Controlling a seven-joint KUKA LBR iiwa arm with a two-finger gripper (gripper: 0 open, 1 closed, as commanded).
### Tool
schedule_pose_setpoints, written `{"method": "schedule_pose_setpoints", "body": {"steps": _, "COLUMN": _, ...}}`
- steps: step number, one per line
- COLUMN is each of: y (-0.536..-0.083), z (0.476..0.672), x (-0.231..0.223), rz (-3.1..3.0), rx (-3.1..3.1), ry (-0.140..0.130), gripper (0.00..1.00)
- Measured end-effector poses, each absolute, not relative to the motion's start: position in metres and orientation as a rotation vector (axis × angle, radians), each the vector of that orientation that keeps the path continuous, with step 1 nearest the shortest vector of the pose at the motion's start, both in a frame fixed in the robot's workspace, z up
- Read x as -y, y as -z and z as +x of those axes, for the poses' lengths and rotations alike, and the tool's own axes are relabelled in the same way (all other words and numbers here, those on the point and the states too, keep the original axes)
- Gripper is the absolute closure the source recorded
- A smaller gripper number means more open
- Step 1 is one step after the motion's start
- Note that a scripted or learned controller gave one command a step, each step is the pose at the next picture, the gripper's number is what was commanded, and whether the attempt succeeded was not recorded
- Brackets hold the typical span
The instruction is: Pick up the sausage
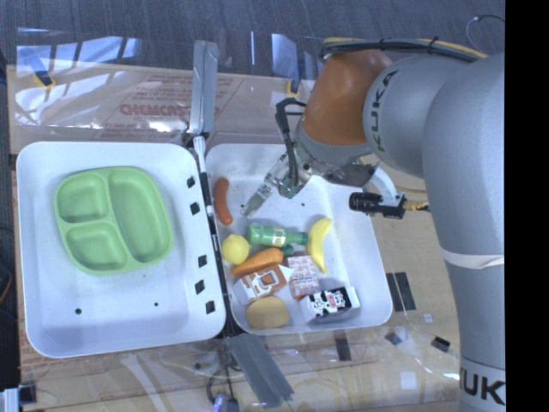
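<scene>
Sausage [222, 201] lies near the left wall of the right bin [371, 256], its long axis running almost straight up and down the view and leaning slightly left at the top, while the gripper [268, 192] hovers just beside it, fingers apart and empty.

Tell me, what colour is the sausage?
Reddish-orange. The sausage lies in the right bin, seen clearly in the camera view.
</scene>
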State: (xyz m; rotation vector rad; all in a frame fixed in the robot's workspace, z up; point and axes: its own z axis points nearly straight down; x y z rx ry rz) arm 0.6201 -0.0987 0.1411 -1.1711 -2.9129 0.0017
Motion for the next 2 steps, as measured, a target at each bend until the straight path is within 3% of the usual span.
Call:
{"method": "schedule_pose_setpoints", "body": {"steps": 1, "y": -0.092, "z": 0.569, "x": 0.161, "rz": -0.819, "rx": 3.032, "ry": 0.000, "gripper": 0.00}}
{"method": "schedule_pose_setpoints", "body": {"steps": 2, "y": -0.094, "z": 0.637, "x": 0.155, "rz": -0.447, "rx": 3.114, "ry": -0.001, "gripper": 0.00}}
